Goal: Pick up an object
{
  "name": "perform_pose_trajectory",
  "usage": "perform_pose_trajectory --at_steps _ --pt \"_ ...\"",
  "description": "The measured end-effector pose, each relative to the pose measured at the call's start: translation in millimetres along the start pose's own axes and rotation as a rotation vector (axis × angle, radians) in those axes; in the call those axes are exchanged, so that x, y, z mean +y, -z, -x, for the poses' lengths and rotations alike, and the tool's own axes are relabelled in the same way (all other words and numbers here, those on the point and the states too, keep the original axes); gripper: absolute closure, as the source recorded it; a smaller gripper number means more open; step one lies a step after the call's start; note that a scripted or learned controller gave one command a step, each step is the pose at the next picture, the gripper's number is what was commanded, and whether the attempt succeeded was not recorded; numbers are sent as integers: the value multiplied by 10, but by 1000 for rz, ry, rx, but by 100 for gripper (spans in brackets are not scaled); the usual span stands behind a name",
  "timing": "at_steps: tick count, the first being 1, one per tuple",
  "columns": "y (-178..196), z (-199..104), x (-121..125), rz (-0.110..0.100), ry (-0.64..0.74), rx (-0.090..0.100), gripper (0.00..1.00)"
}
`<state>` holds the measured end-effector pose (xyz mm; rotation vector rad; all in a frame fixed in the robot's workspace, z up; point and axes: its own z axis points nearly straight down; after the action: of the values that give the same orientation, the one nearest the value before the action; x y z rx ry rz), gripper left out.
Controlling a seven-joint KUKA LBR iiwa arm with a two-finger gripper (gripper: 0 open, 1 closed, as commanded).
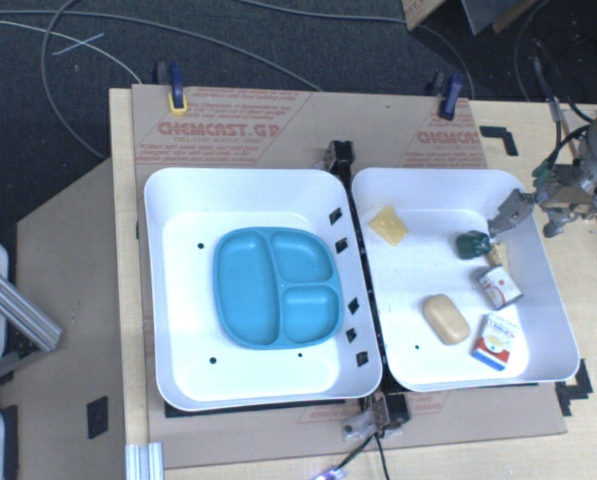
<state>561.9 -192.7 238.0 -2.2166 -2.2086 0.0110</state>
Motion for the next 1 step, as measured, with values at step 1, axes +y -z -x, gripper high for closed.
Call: perform_pose_trajectory --at_steps 1 --pt "73 -7 26 13 4 -3 0"
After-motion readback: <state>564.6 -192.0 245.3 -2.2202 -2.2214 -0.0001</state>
